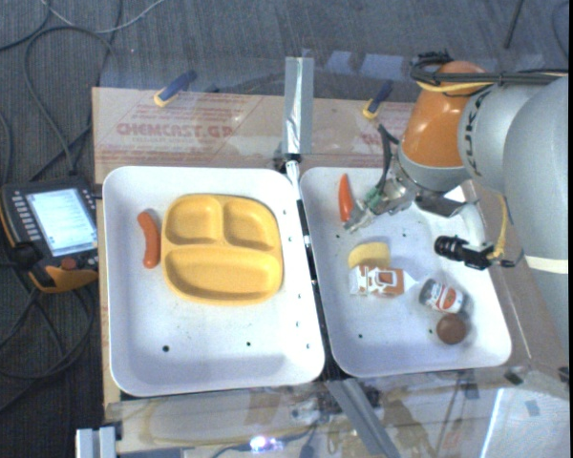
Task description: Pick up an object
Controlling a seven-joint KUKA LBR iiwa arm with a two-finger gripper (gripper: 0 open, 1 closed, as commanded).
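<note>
The jaws (363,216) hang low in the right bin (487,346), near its far left corner, just beside an orange carrot (345,197); their spread is unclear.

a single camera sits fixed above the bench (172,113) and looks down at a slant, far enough off to take in both white bins whole: the left bin (210,361) and the right bin (411,351) lie side by side across the middle of the frame. dark carpet with loose cables (38,27) shows beyond the bench's far edge and at the left, where a teach pendant (53,227) lies. the grey and orange arm (487,132) enters from the frame's right side.
</note>
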